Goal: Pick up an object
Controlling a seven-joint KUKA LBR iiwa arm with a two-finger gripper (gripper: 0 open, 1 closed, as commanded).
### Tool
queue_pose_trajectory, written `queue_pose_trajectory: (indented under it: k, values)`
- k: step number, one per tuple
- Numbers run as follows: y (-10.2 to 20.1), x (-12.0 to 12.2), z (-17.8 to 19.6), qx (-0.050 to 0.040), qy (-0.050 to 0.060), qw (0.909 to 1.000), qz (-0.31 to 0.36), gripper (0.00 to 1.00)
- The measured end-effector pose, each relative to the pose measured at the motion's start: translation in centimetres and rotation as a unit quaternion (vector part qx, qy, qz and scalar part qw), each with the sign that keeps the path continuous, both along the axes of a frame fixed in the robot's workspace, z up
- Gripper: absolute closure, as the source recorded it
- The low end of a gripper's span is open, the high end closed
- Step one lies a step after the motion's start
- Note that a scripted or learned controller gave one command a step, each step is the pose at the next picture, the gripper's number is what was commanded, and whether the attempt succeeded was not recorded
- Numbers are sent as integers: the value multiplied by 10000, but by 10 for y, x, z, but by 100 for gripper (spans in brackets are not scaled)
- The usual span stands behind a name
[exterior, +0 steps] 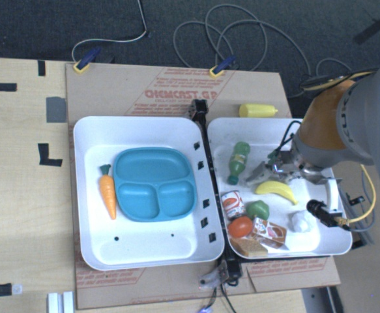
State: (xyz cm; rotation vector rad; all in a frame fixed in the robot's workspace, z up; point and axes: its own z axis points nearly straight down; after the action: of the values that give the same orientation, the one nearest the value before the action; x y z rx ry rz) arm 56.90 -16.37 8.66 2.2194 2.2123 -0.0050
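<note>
Tool (265, 170) low in right bin (336, 243), can't tell how wide it's open; nothing seen in it. Banana (276, 190) just at its 5 o'clock, green bottle (237, 162) at its 9.

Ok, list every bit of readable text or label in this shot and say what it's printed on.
"CHEMCAST GP": red print, repeated in diagonal rows, on the brown sheet under the bins; clearest above the left bin.
Red-and-white can in the right bin: label too blurred to read.
Snack packet beside the tomato: print too small to read.
Green bottle: label unreadable.
</note>
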Motion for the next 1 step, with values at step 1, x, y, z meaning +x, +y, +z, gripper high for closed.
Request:
queue_pose_trajectory:
  k: [1]
  values:
    - [2,1,10,8,-14,10000,14,100]
